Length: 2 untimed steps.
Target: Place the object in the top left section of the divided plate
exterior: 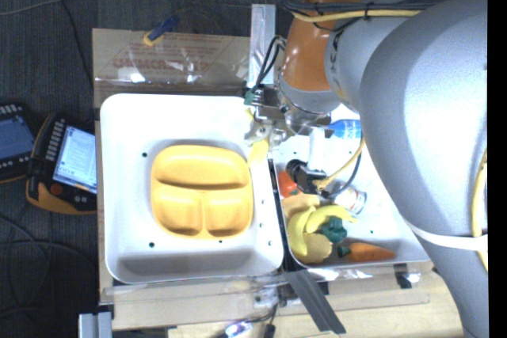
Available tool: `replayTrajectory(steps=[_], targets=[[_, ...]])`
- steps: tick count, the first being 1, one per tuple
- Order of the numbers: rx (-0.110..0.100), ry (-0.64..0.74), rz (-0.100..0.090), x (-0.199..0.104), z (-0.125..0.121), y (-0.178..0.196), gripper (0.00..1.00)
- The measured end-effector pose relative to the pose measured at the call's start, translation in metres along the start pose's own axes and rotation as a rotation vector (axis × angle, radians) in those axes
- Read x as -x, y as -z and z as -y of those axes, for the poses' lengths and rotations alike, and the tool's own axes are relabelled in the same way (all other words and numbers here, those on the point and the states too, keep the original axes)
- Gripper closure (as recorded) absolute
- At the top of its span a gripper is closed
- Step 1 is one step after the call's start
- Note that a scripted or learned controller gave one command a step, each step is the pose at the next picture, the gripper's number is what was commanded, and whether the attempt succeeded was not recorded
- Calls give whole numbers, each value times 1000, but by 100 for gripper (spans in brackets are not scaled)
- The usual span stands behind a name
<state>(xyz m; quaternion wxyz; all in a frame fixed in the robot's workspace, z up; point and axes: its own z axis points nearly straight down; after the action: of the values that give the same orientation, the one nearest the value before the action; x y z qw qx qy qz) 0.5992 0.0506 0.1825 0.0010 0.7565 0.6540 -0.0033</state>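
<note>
You see the end effector [265,127] over the bin divider beside the yellow divided plate [203,190], grip state unreadable, likely mid-transfer from the cluttered right bin [380,194].

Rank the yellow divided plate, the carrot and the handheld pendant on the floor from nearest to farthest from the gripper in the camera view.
Measured from the gripper, at the top of the wall between the two bins:
1. Yellow divided plate, in the left bin, just below-left of it.
2. Carrot, at the right bin's bottom edge.
3. Handheld pendant, off the bench at far left.
</note>
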Motion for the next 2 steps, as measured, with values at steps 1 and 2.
replayTrajectory(steps=[1,2], targets=[[0,108,-1,46,46,47,100],[2,-30,-3,-25,81,119,100]])
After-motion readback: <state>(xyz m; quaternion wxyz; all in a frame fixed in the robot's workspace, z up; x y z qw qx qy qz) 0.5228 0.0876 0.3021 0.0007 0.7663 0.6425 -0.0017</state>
